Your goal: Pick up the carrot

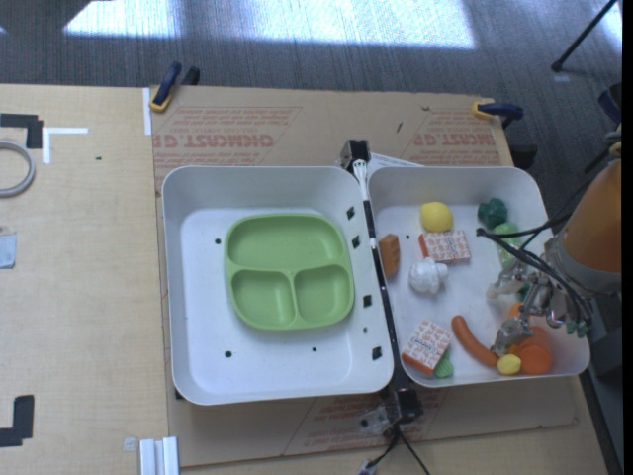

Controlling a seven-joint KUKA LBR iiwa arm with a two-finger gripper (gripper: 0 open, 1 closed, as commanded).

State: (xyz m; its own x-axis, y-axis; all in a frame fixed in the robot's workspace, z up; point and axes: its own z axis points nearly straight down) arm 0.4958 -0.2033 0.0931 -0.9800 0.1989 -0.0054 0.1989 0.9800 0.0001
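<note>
The carrot (474, 340) lies slanted near the front of the right bin (465, 178), its lower end beside a small yellow piece (508, 365) and an orange round thing (535, 358). The tool (513, 332) hangs just right of it, among cables; whether it is wide or narrow I cannot tell. A printed box (427, 346) sits left, a white lump (426, 276) behind. The left bin (188, 295) holds a green tray (289, 270).

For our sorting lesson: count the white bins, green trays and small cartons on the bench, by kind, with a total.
White bins: 2
Green tray: 1
Cartons: 2
Total: 5
</note>
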